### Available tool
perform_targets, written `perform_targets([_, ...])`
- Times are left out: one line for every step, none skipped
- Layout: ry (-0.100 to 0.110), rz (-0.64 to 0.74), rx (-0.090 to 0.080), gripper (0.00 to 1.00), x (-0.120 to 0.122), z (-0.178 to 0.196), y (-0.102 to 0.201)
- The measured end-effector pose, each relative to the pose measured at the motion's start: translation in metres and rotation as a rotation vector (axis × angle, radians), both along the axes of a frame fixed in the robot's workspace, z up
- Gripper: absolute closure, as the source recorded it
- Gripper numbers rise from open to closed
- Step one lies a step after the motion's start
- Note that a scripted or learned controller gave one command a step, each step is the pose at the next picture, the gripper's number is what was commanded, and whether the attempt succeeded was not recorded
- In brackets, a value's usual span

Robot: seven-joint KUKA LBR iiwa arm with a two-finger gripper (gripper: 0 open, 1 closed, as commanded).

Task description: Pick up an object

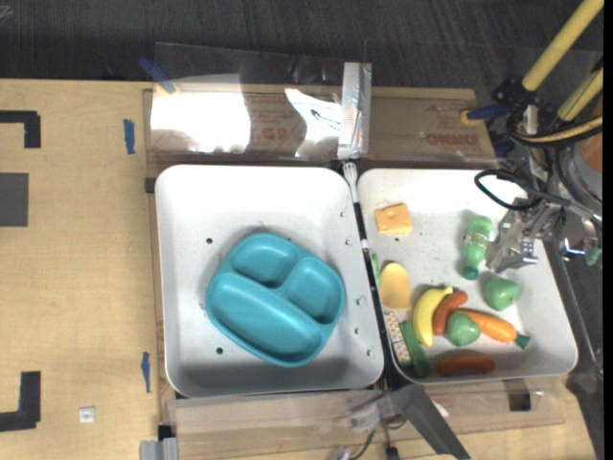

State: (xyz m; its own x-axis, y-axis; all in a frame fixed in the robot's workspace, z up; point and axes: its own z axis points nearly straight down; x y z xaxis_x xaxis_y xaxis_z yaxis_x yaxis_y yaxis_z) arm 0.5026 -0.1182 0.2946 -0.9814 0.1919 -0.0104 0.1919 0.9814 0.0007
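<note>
Claw (506,253) hovering low in the right bin (436,192).
Camera view: whether it is spread or pinching is impossible to tell; toy food is lying under it, a green bottle (475,243) beside it, a teal tray (276,297) sitting in the left bin (192,199).

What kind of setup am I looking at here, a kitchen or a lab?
Likely a robot lab test bench: two white bins on a taped cardboard-covered bench, toy food such as a plastic carrot, and a teal divided plate.
</note>
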Motion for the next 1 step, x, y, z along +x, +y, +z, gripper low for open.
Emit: perform_targets([0.016, 0.156, 0.004, 1.0, -0.0116, -0.1474, -0.0036])
